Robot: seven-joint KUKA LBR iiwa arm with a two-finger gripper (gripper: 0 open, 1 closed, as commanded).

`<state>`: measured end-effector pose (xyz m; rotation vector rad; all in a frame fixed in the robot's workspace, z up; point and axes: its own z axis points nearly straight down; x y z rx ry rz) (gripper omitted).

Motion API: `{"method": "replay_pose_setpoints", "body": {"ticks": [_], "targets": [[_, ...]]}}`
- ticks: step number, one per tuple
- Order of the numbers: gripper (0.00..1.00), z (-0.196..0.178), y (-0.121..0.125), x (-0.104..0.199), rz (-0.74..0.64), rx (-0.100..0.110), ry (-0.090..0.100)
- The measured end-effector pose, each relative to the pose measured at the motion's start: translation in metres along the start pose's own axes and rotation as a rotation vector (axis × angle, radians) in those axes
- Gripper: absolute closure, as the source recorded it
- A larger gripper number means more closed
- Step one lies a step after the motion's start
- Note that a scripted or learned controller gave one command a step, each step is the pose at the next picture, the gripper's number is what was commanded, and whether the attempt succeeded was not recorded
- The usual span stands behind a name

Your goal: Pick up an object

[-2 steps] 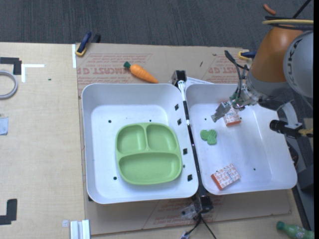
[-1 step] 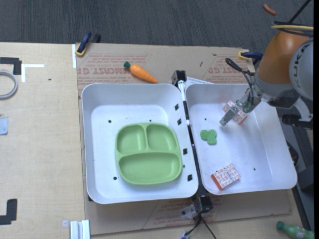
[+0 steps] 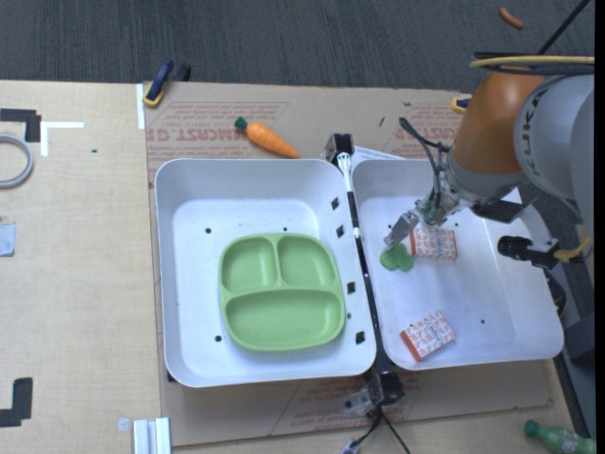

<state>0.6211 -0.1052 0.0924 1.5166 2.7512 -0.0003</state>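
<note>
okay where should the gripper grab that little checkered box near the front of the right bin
Across its short sides, coming straight down. The checkered box lies flat and skewed in the right bin, near the front wall, so the gripper should probably turn to match its slant.

Bench, two bins, carrot

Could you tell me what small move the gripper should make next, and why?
Probably a short descent onto the patterned packet. The gripper hangs in the right bin just above the packet's upper-left edge, beside the small green piece, and nothing shows between its fingers yet.
</note>
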Motion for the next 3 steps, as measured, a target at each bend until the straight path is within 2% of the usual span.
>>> {"method": "replay_pose_setpoints", "body": {"ticks": [1, 2, 3], "targets": [[0.0, 0.0, -0.042, 0.019, -0.378, -0.001, -0.001], [1.0, -0.011, -0.041, 0.018, -0.374, -0.004, -0.004], [1.0, -0.1, 0.022, 0.047, -0.322, -0.001, -0.002]]}}
